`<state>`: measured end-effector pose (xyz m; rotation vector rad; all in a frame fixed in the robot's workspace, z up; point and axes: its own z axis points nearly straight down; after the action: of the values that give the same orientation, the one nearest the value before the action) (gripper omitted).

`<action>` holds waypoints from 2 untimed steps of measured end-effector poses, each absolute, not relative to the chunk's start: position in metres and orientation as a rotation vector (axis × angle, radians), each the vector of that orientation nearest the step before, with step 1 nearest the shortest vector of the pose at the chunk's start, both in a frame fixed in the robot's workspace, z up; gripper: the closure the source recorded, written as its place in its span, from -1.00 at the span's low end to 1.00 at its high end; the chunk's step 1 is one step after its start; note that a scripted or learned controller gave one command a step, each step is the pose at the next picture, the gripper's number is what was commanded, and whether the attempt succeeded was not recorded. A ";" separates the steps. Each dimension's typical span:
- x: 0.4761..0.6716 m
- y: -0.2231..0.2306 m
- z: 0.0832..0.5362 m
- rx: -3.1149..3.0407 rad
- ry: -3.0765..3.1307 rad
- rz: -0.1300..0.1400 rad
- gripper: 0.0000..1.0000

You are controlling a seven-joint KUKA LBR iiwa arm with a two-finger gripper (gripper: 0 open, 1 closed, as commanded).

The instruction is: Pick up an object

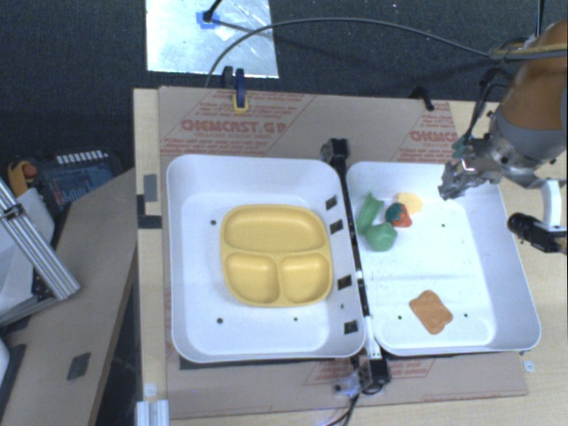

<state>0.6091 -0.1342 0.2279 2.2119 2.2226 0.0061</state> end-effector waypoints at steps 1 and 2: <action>0.601 -0.080 0.218 2.212 2.231 0.002 1.00; 0.596 -0.029 0.227 2.211 2.232 0.005 1.00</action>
<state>0.5964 -0.0289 0.2274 2.2107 2.2323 0.0046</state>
